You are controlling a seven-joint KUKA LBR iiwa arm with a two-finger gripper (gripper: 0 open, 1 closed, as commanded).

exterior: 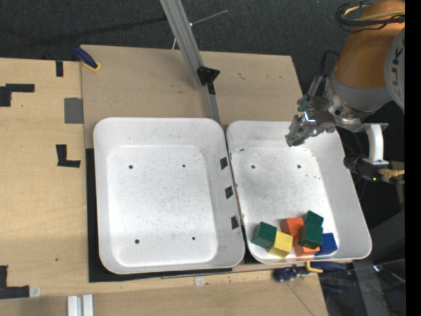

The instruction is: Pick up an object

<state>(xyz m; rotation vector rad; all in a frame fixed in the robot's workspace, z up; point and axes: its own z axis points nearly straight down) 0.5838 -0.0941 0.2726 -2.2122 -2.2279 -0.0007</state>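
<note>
A cluster of small blocks lies at the near end of the right bin (342, 176): a green block (264, 234), a yellow one (283, 243), an orange one (293, 227), a dark green one (313, 227) and a blue one (327, 243). My gripper (296, 134) hangs over the far edge of the right bin, well away from the blocks. Nothing shows between its fingers.
The left bin (161, 196) sits beside the right one. A slanted metal pole (191, 41) rises from behind the two bins. The wooden bench (151, 78) carries black tape marks at the left. The arm's orange band (368, 45) is at the upper right.
</note>
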